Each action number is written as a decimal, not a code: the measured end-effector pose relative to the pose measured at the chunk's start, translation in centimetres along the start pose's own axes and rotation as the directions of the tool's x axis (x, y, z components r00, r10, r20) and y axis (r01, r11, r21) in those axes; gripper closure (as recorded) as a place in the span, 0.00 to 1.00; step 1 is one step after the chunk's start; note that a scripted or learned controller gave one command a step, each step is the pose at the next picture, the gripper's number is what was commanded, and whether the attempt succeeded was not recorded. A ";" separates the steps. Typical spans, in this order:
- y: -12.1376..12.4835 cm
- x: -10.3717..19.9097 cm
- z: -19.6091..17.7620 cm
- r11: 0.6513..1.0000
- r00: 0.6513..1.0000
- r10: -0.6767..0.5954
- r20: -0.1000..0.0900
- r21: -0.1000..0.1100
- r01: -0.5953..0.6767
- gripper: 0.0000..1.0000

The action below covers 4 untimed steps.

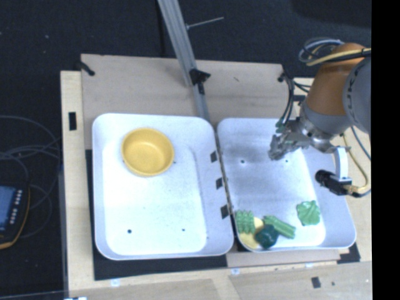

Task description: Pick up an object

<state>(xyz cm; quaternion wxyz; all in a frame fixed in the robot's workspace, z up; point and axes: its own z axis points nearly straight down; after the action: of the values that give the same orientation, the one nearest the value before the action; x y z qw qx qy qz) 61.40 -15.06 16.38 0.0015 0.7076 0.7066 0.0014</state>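
Observation:
My gripper [279, 147] hangs over the upper right part of the right bin [262, 174], below the orange wrist band. Nothing shows between its fingers. Along that bin's near edge lie several small toys: a green studded piece [244, 220], a yellow piece [249, 237] beneath it, a dark teal round piece [267, 237], a green elongated piece [280, 225], and a light green leafy piece [308, 213] further right. The gripper stands well above and apart from all of them. A yellow bowl [147, 151] sits upright in the left bin's far left corner.
The left bin [156, 224] lies beside the right one, joined by dark clips at the divide. A grey metal pole [181, 42] slants up from the bins' far edge. Cables and a black fitting [331, 181] hang off the arm at the right bin's right rim.

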 end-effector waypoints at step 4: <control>-3.2 15.0 -6.5 1.000 1.000 -0.005 -0.002 0.003 0.005 1.00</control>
<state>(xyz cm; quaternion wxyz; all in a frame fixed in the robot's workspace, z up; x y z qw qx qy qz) 58.18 -0.08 22.83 -0.0002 0.7057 0.7085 0.0007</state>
